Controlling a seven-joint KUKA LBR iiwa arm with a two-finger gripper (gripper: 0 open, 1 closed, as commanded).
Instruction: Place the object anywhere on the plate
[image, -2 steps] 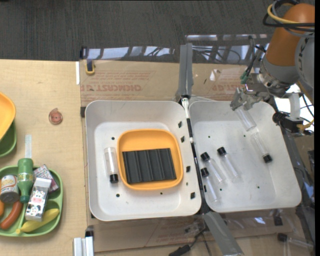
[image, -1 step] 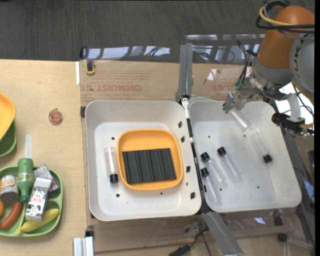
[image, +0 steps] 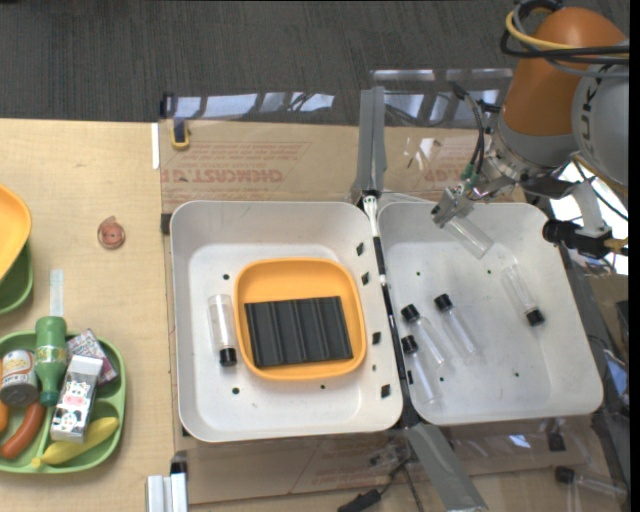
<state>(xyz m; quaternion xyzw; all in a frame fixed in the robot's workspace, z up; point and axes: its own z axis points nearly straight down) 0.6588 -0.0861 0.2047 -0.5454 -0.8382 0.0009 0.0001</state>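
Hovering at the right bin's far edge, the claw (image: 455, 205) pinches a clear tube (image: 470, 235); the orange plate (image: 297, 275) lies leftward and nearer the camera

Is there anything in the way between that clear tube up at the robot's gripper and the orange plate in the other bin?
Nothing tall. Between the tube at the gripper and the orange plate lie only the two bins' adjoining rims, low enough to pass over.
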